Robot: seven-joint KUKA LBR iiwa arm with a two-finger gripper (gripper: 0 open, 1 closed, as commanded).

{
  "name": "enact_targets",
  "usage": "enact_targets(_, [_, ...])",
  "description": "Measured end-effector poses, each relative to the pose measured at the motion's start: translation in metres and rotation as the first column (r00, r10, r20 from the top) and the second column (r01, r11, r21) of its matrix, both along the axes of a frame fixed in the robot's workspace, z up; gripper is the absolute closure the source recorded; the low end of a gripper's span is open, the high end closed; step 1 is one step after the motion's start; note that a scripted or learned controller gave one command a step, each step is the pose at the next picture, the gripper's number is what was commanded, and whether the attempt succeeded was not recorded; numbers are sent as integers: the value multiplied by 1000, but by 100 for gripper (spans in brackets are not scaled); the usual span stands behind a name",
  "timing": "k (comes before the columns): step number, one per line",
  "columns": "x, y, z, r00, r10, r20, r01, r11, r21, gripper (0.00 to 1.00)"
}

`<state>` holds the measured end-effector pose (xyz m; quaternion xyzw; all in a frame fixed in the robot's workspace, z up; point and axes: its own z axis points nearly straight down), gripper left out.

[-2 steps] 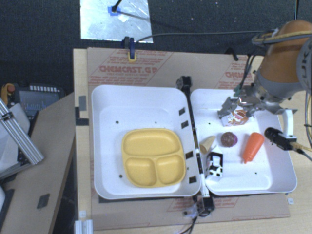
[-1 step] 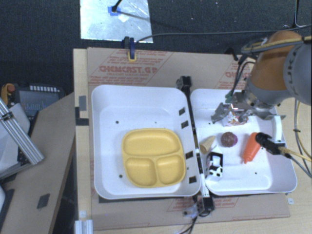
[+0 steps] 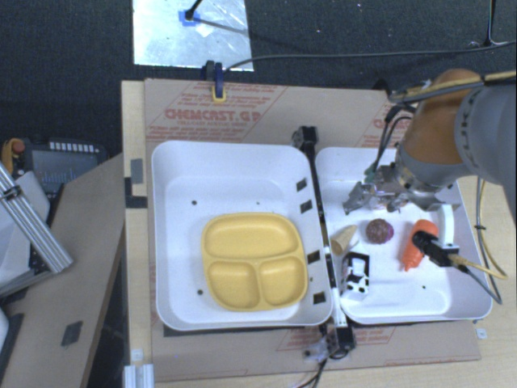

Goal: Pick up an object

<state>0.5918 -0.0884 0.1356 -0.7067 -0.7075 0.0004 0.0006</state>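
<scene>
My gripper hangs over the back half of the right bin, open, with nothing between its fingers. Just in front of it lies a dark red round thing. To that thing's left rests a tan wedge, and to its right an orange carrot-like piece. A small black and white item sits near the bin's front left corner. The grey arm with its orange band comes in from the right above the bin.
The left bin holds a yellow divided plate in its front half. A black divider runs between the two bins. A cardboard sheet lies under both bins.
</scene>
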Motion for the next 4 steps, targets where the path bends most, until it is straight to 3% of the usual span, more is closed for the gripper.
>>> enact_targets(1, [0, 0, -52, 1000, -1, -1, 1, 1000, 0, 0])
enact_targets(2, [1, 0, -39, 1000, -3, 3, 3, 1000, -1, 100])
enact_targets(4, [7, 0, 70, 1000, 3, 7, -3, 1000, -1, 100])
